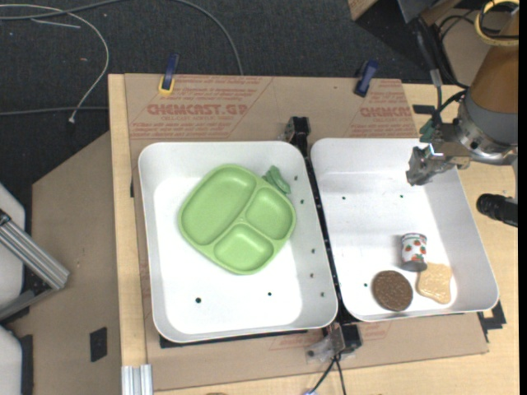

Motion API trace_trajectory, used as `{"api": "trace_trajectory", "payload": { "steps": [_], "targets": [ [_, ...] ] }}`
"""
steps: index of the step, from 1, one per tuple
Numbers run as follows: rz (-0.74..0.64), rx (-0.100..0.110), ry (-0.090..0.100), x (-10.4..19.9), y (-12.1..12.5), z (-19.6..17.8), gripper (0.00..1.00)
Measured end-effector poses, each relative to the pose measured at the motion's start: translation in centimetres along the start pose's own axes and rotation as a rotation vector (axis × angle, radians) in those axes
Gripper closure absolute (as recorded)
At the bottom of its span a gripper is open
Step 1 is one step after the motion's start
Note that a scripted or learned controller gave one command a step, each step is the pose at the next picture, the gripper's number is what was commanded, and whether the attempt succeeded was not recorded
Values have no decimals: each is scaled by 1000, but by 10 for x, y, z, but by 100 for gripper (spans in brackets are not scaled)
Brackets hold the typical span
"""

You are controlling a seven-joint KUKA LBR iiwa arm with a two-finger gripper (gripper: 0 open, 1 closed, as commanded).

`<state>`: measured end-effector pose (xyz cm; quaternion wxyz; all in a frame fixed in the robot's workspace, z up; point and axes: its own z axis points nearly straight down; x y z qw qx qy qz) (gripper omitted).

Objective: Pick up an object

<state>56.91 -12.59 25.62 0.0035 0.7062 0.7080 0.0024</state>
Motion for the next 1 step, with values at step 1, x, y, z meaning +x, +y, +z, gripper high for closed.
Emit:
{"api": "trace_trajectory", "payload": {
  "steps": [1],
  "targets": [
    [-3, 11, 5, 56, -19, 0, 100]
  ]
}}
